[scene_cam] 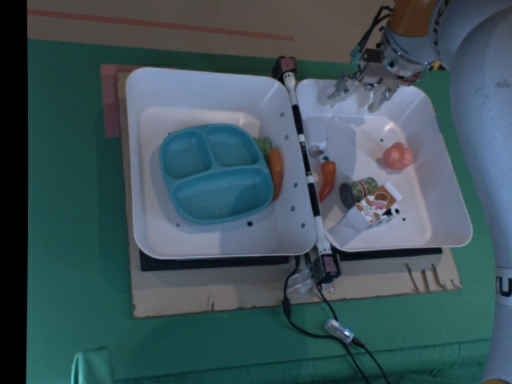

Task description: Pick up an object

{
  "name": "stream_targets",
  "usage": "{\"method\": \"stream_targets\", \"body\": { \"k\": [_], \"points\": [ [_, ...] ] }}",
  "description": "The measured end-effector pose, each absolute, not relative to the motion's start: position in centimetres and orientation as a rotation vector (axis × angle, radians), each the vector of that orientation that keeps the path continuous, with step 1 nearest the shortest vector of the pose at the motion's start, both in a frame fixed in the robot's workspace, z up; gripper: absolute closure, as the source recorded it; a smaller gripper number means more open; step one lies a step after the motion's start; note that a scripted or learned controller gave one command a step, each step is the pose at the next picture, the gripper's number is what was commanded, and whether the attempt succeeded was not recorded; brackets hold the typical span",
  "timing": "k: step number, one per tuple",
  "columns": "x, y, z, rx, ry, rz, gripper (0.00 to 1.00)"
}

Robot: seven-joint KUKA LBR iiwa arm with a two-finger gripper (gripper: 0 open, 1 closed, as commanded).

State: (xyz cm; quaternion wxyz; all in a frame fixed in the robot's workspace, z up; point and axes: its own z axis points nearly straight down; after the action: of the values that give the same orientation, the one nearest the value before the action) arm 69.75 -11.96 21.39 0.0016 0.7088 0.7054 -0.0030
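My gripper (362,94) hangs over the back edge of the right bin (448,214), its fingers spread open with nothing between them. Well in front of it, in that bin, lie a pink-orange round toy (398,156), a small dark can (358,191) on its side, a printed carton (376,207) next to the can, and an orange-red pepper (326,179) near the divider. The left bin (148,94) holds a teal divided plate (216,173) with a carrot (275,171) lying against its right rim.
A black-and-white rod (304,162) runs along the seam between the bins. Cables and a connector (339,330) trail on the green mat in front. The grey arm (484,134) fills the right side. Both bins sit on cardboard (240,298).
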Motion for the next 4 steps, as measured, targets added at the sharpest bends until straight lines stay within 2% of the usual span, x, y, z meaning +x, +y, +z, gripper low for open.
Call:
{"method": "stream_targets", "body": {
  "k": [1, 2, 3, 4],
  "points": [
    [69.8, -11.3, 19.9, 2.228, 2.217, -0.023, 0.0],
    [69.9, -10.7, 21.2, 2.238, 2.229, -0.007, 1.0],
    [70.1, -16.9, 29.7, 2.22, 2.209, 0.003, 1.0],
    [66.4, -18.8, 34.0, 2.222, 2.211, 0.001, 1.0]
  ]
}}
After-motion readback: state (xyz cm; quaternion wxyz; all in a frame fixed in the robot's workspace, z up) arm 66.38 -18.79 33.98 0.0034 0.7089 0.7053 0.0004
